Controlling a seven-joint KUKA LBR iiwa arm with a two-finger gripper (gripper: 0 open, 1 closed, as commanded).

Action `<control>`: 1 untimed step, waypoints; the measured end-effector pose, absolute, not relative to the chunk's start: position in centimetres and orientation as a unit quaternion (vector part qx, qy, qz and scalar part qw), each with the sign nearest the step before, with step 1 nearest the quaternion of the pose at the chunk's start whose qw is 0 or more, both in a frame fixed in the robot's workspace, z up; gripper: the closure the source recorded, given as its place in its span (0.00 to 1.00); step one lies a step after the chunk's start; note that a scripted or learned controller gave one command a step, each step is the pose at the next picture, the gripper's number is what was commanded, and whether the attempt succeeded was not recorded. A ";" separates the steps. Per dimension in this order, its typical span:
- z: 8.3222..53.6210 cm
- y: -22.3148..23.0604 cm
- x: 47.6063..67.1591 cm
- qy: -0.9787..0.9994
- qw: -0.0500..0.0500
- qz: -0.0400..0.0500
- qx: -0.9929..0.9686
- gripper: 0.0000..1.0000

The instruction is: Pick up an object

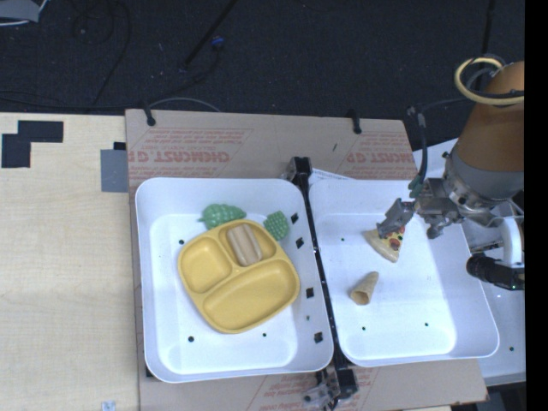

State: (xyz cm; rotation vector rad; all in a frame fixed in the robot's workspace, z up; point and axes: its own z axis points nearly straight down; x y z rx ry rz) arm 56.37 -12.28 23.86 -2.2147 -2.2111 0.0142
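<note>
Reaching in over the right edge of the right bin [479,336], the arm [492,135] brings its gripper [394,223] low over the pizza slice [387,244], which lies in the upper middle part of this bin, nearer to the far edge than to the near one. The fingers point down toward the slice and seem to touch its top, but whether they are spread or pressed together cannot be told, and the slice lies flat on the bin floor, so it is probably not yet lifted. The slice looks like the chosen thing because it is the closest to the gripper; the small cone [363,288] lies apart from it, toward the middle of the same bin. In the left bin [154,349] a yellow divided plate [257,302] sits near the centre, with a brown sausage [246,245] in one of its upper compartments. Two green toy vegetables [223,215] lie just beside its far rim. These are far from the gripper, so they are likely not the aim now.
</note>
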 end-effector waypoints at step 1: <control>24.6 -12.3 56.6 -0.707 0.002 0.001 -0.707 0.00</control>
